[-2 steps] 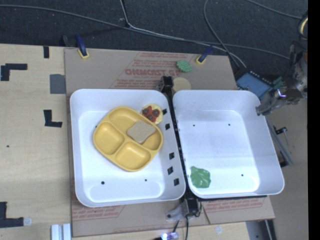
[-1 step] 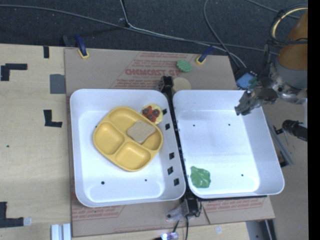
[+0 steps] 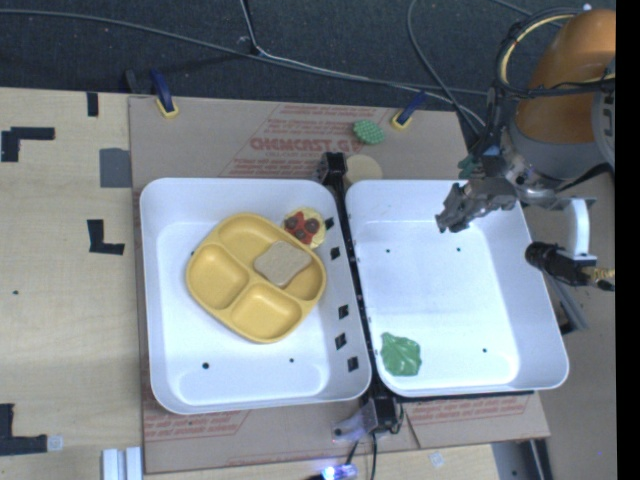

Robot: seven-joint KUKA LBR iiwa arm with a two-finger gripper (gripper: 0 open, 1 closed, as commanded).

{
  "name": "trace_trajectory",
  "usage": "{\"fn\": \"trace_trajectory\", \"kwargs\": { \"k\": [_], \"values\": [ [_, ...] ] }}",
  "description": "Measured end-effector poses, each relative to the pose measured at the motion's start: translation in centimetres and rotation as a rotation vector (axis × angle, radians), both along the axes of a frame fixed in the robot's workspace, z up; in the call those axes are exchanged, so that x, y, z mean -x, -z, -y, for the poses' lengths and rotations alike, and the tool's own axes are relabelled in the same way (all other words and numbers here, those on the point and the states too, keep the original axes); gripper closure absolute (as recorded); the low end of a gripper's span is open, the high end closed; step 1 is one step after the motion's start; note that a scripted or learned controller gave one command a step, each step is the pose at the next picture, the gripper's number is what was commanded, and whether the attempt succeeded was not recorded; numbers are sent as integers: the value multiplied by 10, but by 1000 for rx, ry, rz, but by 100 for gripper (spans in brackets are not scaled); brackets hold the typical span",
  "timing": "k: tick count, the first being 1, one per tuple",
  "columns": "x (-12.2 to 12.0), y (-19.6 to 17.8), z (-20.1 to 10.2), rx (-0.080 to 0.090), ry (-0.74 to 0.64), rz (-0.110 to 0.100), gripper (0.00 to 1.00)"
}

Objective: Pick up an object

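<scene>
A green leafy item (image 3: 400, 354) lies at the near left corner of the right bin (image 3: 520, 308). In the left bin (image 3: 170, 368) a yellow divided plate (image 3: 220, 273) holds a slice of brown bread (image 3: 281, 262), and red berries (image 3: 304, 227) sit at the plate's far right edge. My gripper (image 3: 452, 216) hangs over the far part of the right bin, well away from the green item, with nothing visible between its fingers.
A small green dotted piece (image 3: 367, 130) lies on the cardboard behind the bins. Black clips (image 3: 335, 168) join the two bins along the middle. Cables run across the dark floor at the back. The arm's body (image 3: 560, 98) fills the upper right.
</scene>
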State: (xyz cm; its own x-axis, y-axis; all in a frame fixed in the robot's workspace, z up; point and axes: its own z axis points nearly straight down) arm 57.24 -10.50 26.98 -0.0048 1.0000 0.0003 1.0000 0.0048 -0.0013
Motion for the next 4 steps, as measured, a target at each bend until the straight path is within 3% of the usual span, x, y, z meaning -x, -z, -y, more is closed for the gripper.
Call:
{"fn": "trace_trajectory", "kwargs": {
  "k": [1,4],
  "values": [
    [-6,19,-48,0,-1,-2,100],
    [-34,20,-203,0,-2,0,100]
  ]
}}
